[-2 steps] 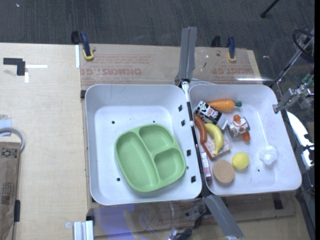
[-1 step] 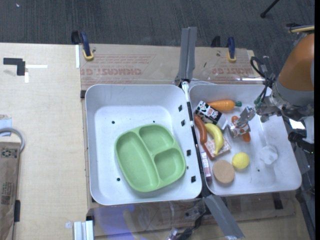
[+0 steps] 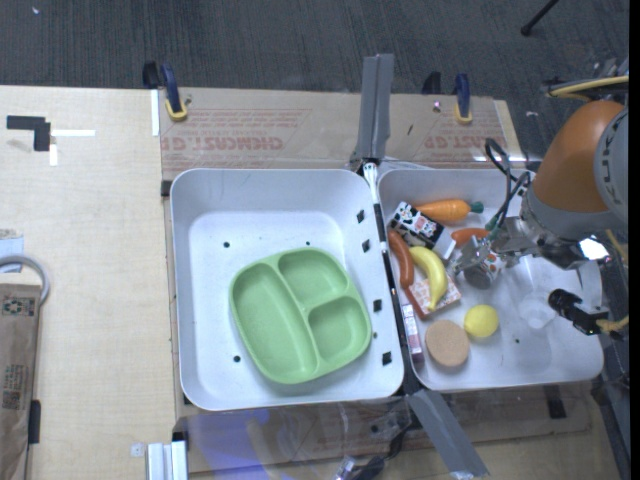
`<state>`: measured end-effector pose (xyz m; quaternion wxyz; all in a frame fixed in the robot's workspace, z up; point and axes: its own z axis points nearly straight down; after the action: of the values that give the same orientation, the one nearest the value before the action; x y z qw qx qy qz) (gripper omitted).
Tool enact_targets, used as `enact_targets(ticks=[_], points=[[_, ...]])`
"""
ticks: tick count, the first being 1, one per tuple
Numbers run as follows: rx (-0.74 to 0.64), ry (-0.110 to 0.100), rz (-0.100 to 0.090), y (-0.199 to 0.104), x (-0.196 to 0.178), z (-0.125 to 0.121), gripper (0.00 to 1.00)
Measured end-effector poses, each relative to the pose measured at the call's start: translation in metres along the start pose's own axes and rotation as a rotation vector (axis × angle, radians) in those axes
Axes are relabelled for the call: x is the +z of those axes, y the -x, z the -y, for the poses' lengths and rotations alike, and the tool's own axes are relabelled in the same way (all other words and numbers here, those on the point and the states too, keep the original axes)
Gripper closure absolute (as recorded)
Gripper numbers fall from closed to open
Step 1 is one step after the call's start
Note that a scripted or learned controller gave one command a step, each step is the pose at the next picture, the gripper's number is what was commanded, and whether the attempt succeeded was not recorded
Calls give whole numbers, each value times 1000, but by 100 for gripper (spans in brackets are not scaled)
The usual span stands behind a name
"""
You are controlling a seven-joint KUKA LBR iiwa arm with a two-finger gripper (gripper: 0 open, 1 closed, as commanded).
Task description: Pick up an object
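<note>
The wooden bench [image 3: 90, 268] holds two white bins side by side, the left bin [image 3: 190, 298] and the right bin [image 3: 540, 363]. A brown paper bag [image 3: 15, 358] lies at its left edge.

- Bright, even overhead light; both white bins [image 3: 190, 298] glare almost featureless
- Soft, short shadows under the green plate [image 3: 300, 313]
- Bluish reflection at the bottom edge; slight overall softness, small items blurry

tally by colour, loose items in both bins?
Green: 1, divided plate in the left bin.
Orange: 2, carrot and a piece by the gripper.
Yellow: 2, banana, lemon.
Red: 1, sausage.
Tan: 1, round cookie.
Black-and-white: 1, carton.
Total: 8
</note>
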<state>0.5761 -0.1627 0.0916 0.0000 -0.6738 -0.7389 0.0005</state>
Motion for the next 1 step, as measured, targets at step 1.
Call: enact_targets(ticks=[1], points=[[23, 0, 0, -57, -37, -1, 0]])
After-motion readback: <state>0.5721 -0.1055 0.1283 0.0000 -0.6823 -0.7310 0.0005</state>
